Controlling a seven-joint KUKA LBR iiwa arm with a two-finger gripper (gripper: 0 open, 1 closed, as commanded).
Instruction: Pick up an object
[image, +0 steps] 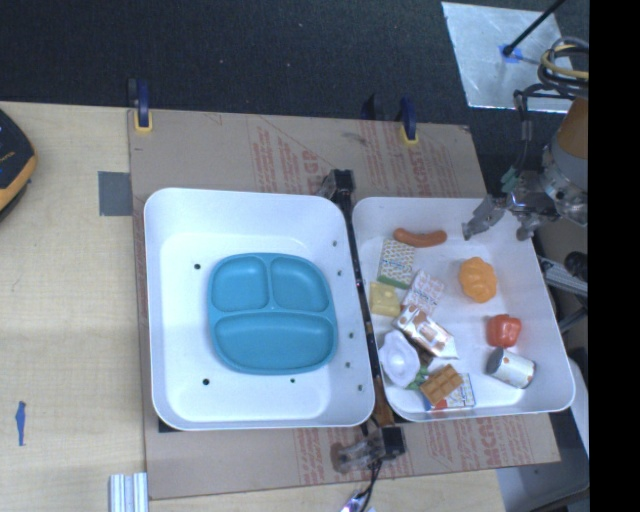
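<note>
We see the gripper hovering at the right bin's one-o'clock corner, its two fingers spread apart and holding nothing. Just beside it toward nine o'clock lies a sausage, and toward six o'clock sit an orange fruit and a red pepper. In the left bin rests a blue divided plate.

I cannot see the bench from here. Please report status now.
Gripper open, above far edge of right bin, holding nothing. Orange toy and sausage nearest, both free. Nothing in the way.
</note>
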